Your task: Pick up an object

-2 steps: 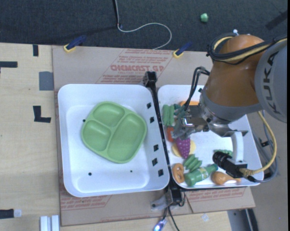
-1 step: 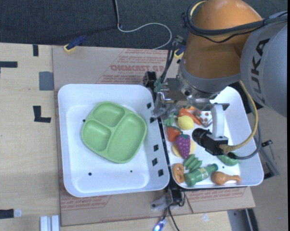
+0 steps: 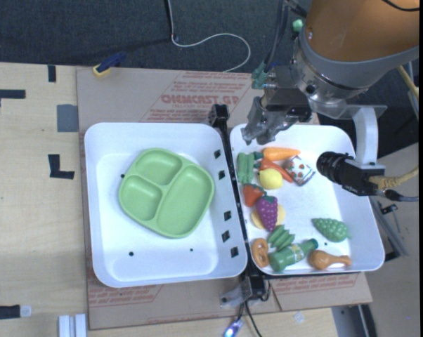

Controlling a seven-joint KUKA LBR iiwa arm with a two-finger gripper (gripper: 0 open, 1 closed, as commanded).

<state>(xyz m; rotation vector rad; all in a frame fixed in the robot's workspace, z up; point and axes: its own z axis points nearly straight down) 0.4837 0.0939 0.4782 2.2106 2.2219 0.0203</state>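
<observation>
Poised above the toy pile, nothing lifted yet.

Grey metal two-finger claw (image 3: 259,133) hanging over the far left corner of the right shallow white plastic bin (image 3: 352,209), just above a long orange plastic carrot (image 3: 282,153) and green plastic bean pods (image 3: 246,167); no toy visible between the tips, grip state impossible to tell from this angle. Best approached, by the look of it, with a straight descent onto one piece standing clear of its neighbours, such as the bumpy green plastic leaf cluster (image 3: 329,228) lying alone near the right wall, rather than the crowded purple plastic grape bunch (image 3: 266,211) hard against the divider. Open floor mid-bin; black clips along the shared rim worth avoiding. Pale green divided plastic plate (image 3: 167,192) alone in the left white bin (image 3: 102,188) on the tabletop (image 3: 29,188).
</observation>
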